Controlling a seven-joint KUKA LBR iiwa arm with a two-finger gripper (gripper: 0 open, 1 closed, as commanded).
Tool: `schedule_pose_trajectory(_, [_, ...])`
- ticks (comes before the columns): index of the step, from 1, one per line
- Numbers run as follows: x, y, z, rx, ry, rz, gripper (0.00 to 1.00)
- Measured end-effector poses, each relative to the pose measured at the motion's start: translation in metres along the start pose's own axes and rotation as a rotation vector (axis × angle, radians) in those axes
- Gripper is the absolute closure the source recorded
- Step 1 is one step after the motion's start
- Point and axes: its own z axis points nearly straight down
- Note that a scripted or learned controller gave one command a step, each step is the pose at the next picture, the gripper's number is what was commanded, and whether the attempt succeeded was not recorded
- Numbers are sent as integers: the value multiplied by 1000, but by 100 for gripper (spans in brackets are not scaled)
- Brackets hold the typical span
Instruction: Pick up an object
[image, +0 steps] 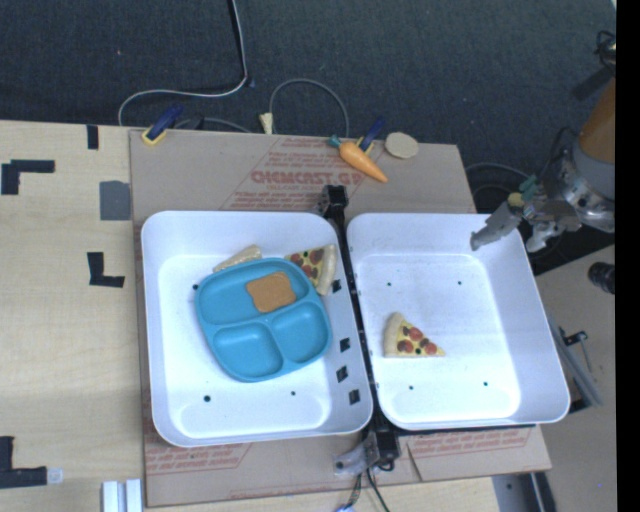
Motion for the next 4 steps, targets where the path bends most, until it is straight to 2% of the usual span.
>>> schedule_pose_trajectory(1, [70, -31, 67, 29, 15, -6, 0])
schedule_pose_trajectory(2, [90, -67, 175, 35, 15, -3, 0])
schedule_pose_trajectory(3, [110, 18, 82, 8, 9, -8, 0])
schedule_pose_trajectory(4, [91, -3, 191, 18, 8, -1, 0])
